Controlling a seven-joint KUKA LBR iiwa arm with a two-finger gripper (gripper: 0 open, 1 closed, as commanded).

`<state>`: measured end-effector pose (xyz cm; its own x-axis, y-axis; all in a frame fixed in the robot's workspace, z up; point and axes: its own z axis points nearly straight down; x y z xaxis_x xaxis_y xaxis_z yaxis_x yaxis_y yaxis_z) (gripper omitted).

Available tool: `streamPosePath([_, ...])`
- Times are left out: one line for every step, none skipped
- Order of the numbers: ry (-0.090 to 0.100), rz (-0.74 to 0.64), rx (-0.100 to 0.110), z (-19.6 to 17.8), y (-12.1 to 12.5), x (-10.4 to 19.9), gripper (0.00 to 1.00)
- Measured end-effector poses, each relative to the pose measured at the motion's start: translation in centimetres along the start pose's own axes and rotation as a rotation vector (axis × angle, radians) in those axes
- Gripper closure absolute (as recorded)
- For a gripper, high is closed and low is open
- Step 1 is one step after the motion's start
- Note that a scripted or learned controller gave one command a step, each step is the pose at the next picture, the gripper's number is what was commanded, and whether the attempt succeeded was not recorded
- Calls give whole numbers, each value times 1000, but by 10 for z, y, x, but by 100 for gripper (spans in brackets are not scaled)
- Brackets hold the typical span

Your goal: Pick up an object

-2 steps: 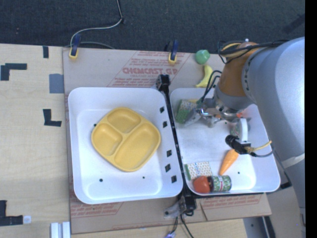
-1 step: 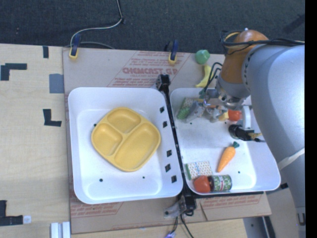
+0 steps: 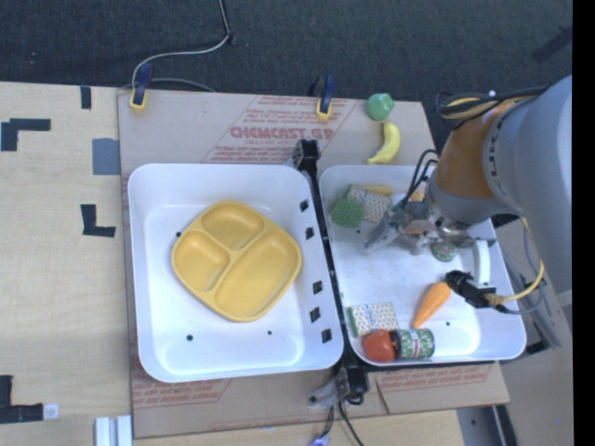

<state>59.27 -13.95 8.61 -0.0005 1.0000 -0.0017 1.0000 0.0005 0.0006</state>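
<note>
While hand (image 3: pixel 389 230) hovers, green object (image 3: pixel 348 213) just left, apart

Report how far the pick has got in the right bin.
Done: the gripper is down inside the right bin, beside the green item. In hand: nothing visibly held. Left: the actual grasp and lift; the carrot and can lie untouched.
</note>
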Motion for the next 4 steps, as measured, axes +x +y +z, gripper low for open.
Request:
streamPosePath([2,3,16,2,57,13,0])
streamPosePath([5,-5,14,2,74,-53,0])
streamPosePath([-1,-2,8,1,74,-26,0])
streamPosePath([3,-3,9,1,75,-29,0])
